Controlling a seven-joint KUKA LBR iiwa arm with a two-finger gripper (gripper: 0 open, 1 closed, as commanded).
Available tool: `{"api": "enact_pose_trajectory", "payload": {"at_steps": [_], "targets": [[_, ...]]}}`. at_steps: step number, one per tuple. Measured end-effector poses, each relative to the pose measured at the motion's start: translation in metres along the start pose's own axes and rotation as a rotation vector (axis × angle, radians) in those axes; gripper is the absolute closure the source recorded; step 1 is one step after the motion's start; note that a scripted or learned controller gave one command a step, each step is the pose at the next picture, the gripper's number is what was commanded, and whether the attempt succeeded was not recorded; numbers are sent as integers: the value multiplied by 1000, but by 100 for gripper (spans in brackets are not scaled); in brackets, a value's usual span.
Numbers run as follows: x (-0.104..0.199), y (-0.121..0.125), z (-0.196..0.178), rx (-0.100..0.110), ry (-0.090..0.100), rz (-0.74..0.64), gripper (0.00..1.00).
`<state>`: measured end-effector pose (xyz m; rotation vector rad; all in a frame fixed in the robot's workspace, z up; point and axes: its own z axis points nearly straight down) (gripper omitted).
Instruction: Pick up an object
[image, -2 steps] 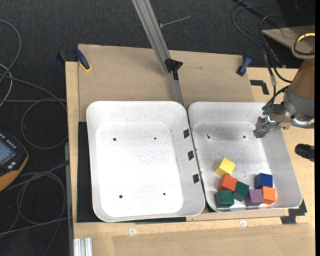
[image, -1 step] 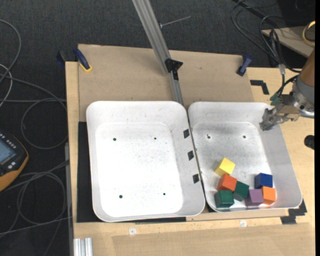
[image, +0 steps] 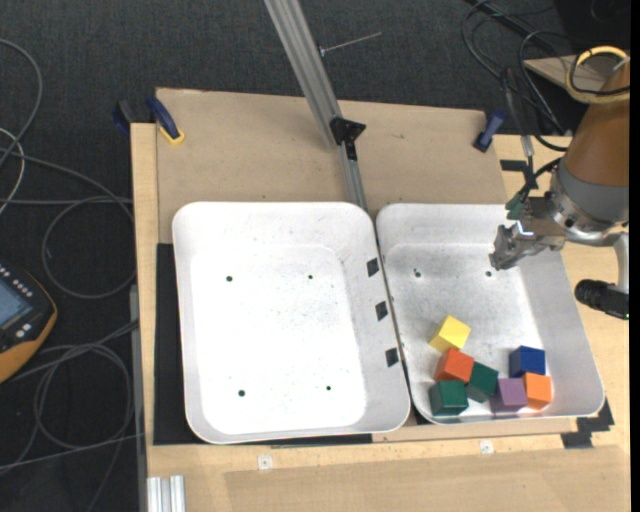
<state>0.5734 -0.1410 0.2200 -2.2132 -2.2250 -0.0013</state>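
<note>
Blocks (image: 487, 377) huddle at 5 o'clock in the right bin (image: 578, 330): yellow, orange, green, purple, blue. At 2 o'clock the gripper (image: 503, 250) hangs above bare floor, carrying nothing. Approach step, I judge; next it must travel toward 6 o'clock and descend.

Gripper (image: 503, 252) hangs over the upper part of the right bin (image: 570, 330), nothing between its fingers. Below it, well apart, lies a yellow cube (image: 452, 332). Further below cluster the red (image: 457, 365), green (image: 450, 397), purple (image: 511, 391), blue (image: 527, 360) and orange (image: 538, 389) cubes.
</note>
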Motion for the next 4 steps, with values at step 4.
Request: {"api": "enact_pose_trajectory", "payload": {"at_steps": [4], "targets": [[204, -19, -9, 2, 1, -3, 100]]}}
